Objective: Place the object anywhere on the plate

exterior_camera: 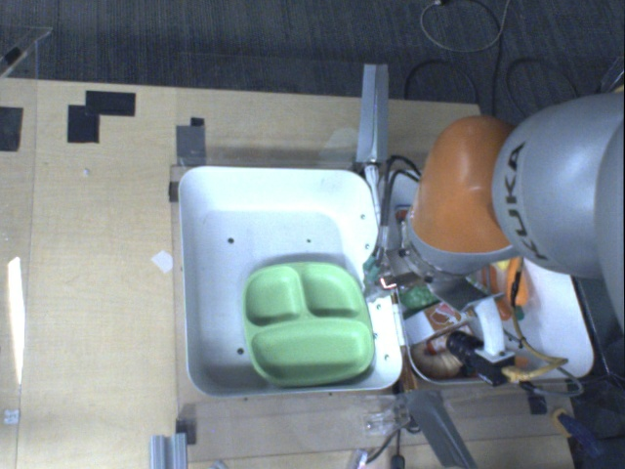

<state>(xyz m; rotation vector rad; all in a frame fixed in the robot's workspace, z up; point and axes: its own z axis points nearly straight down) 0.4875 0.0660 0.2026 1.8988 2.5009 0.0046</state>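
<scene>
From where I stand the gripper (391, 279) is tucked low under the orange band (459, 193) of the arm, right at the rim between the two bins, and whether it is carrying anything I cannot tell; the wrist and its cabling hide it.

The green plate (308, 322) lies toward eight o'clock of the gripper, just beside it, in the left bin (234, 213), pushed into that bin's near right corner. It is a compartment plate, two small wells at its far side and one wide well at its near side, its long axis running roughly three to nine o'clock with a slight tilt. All three wells look bare.

The object itself I cannot pick out with confidence. At five o'clock of the gripper the right bin (571, 350) holds a jumble of small items (451, 345), mostly under the arm, so it is probably among them. If so, the coming move would be a short carry across the rim toward nine o'clock.

The bench (88, 262) is pale wood with black markers (98, 113) at its far left; beyond it, dark carpet (244, 18) and a loose cable (469, 22).
</scene>
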